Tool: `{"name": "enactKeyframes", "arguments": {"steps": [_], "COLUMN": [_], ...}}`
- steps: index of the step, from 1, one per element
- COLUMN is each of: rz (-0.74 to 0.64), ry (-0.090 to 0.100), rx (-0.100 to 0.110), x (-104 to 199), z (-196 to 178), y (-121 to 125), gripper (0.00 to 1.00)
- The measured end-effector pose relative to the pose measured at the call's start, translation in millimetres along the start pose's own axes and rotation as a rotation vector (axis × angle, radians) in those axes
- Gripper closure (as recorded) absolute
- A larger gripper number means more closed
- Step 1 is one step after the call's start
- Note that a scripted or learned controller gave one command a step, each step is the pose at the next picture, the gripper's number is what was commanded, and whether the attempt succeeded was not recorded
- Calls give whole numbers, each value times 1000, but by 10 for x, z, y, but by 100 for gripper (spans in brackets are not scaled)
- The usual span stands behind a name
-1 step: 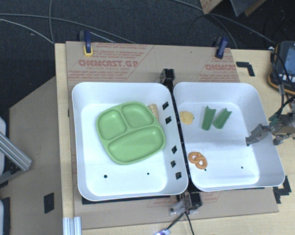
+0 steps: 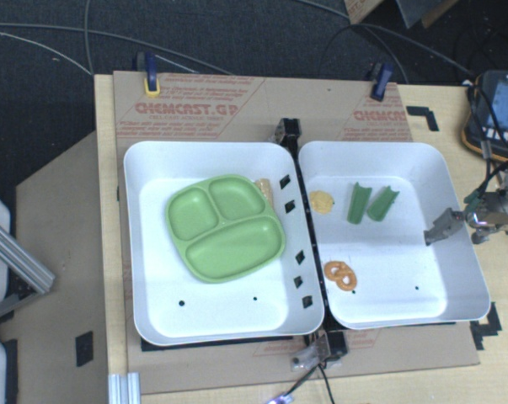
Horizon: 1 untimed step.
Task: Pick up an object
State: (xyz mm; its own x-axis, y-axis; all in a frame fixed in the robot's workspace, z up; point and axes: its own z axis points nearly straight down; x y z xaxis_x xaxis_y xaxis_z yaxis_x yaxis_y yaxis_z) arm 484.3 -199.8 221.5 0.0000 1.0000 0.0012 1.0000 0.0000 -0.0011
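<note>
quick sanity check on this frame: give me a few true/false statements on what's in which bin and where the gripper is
1. The green divided plate lies in the left bin. True.
2. The pretzel sits on the plate. False: it lies on the floor of the right bin, near its left wall.
3. Two green pieces lie side by side in the right bin. True.
4. The gripper hangs over the left bin. False: it is at the right bin's right edge.
5. The gripper has the pretzel between its fingers. False: the pretzel lies apart from it, on the bin floor.
</note>
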Motion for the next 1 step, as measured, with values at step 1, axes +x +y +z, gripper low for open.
{"name": "enactKeyframes", "arguments": {"steps": [1], "rz": [0], "ry": [2], "rx": [3], "x": [36], "z": [479], "y": [92], "gripper": [0]}}
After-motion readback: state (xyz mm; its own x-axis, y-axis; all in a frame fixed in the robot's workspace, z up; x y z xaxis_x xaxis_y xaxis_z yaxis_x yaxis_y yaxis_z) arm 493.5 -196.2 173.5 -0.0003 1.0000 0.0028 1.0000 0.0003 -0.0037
